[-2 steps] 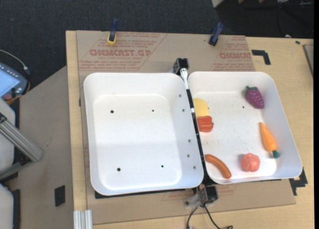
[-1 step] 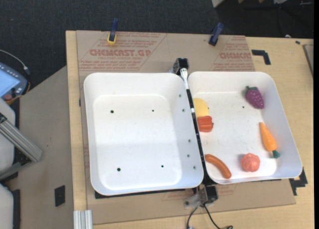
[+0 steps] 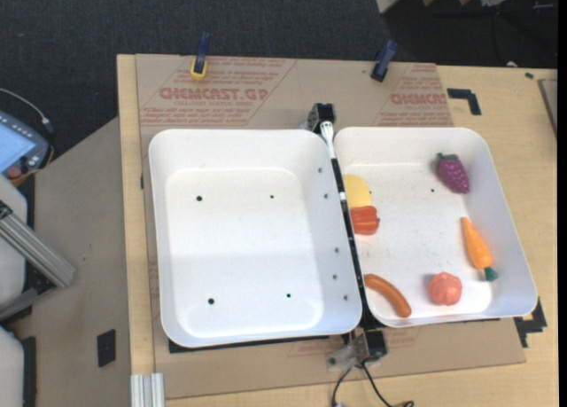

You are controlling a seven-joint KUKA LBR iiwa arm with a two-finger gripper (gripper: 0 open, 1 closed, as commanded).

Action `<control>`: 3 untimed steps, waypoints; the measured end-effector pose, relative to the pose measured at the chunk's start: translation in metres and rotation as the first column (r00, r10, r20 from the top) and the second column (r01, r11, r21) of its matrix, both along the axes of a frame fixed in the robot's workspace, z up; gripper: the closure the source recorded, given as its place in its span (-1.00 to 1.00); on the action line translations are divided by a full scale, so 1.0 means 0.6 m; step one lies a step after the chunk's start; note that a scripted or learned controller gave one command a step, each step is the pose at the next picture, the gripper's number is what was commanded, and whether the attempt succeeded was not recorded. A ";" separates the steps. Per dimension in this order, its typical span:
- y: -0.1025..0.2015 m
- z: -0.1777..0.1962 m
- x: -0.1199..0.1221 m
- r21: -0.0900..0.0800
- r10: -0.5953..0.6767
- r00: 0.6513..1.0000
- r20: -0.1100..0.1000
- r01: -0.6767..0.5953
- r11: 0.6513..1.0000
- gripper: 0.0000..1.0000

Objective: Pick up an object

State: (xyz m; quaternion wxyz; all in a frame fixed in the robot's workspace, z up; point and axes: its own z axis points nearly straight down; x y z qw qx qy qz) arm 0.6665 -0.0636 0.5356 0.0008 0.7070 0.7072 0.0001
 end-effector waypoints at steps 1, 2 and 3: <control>0.012 0.000 0.000 0.000 0.000 1.000 -0.001 0.000 1.000 1.00; 0.017 0.000 0.000 0.000 -0.001 1.000 -0.001 0.001 1.000 1.00; 0.024 0.000 0.000 0.000 -0.001 1.000 -0.001 0.001 1.000 1.00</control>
